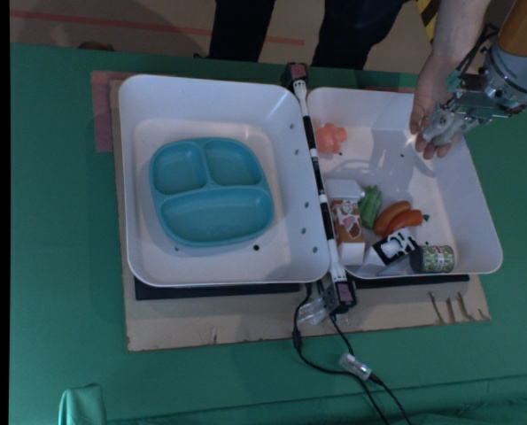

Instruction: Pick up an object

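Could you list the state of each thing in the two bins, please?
Blue divided plate: flat in left bin.
Pink toy: against right bin's left wall.
Carton: lying down.
Green vegetable: beside carton.
Carrots: lying side by side.
Can: on its side.
End effector: above right bin, a person's hand touching it.

A bench covered in green cloth fills most of the frame. On it, in the middle, lies a flat brown cardboard sheet. A dark mat shows along the lower edge of two white bins standing side by side on the cardboard. A black cable trails over the cloth toward the lower right. Folded green fabric sits at the lower left.
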Tool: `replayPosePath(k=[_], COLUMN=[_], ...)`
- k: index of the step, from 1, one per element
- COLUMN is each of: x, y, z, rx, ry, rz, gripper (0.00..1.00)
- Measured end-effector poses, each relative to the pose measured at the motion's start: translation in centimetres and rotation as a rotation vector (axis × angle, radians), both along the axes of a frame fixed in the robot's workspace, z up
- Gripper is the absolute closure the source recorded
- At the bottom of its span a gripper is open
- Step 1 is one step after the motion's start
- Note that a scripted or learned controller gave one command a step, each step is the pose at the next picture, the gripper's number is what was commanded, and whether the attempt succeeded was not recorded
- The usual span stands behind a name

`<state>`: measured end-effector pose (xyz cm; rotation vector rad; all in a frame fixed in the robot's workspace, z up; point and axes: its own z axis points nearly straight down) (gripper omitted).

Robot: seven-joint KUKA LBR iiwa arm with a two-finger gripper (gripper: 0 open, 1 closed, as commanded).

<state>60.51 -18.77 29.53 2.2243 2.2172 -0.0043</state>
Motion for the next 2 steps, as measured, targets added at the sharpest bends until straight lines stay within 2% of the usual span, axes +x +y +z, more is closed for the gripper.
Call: replayPosePath(k=[1, 2], x=[1.0, -4.3], y=[0.0, 0.0], z=[-0.2, -0.9], rx=[-0.002, 0.001], ry=[-0.004, 0.0], rz=[0.001, -0.001], gripper=[1.0, 1.0])
